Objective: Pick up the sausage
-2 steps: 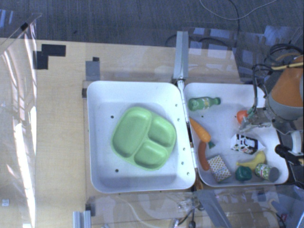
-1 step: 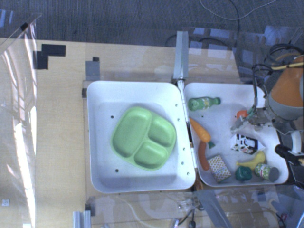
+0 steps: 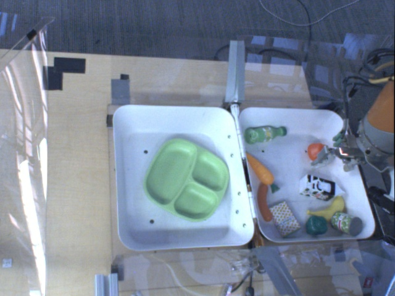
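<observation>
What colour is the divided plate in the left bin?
Light green; the plate shows clearly in the camera view.

Grey arm [image 3: 379,119] with orange band at right edge, gripper [image 3: 338,153] pointing left

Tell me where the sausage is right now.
The sausage lies in the right bin, near its left wall, just below the carrot and left of the checkered block.

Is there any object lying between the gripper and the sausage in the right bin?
Yes. The gripper sits at the right bin's right side; the sausage lies along its left wall. The black-and-white carton lies roughly between them. The carrot touches the sausage's upper end, the patterned block sits beside it.
</observation>
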Controlling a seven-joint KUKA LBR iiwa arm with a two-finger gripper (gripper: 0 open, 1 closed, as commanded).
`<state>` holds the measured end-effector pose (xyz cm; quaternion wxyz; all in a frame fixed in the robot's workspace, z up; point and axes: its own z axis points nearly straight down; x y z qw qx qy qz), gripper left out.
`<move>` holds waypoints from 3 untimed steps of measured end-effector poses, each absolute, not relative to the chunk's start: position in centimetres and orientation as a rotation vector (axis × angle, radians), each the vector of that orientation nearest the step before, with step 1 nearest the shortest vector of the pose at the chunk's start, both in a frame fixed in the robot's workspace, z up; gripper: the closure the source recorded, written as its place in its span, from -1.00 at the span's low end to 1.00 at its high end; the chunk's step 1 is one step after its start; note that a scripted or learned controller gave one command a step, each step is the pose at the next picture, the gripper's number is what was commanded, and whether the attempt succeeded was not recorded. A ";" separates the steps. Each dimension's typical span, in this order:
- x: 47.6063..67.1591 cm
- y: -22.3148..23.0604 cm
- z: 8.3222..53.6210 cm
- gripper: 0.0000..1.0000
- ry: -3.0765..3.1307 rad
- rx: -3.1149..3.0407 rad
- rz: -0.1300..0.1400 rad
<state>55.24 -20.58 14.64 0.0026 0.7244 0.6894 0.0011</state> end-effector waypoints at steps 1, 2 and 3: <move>53.4 -18.4 19.2 -1.00 1.893 2.503 0.004; 58.8 -18.6 20.6 -1.00 1.752 2.604 0.002; 55.4 -18.9 11.9 -1.00 1.902 2.498 0.002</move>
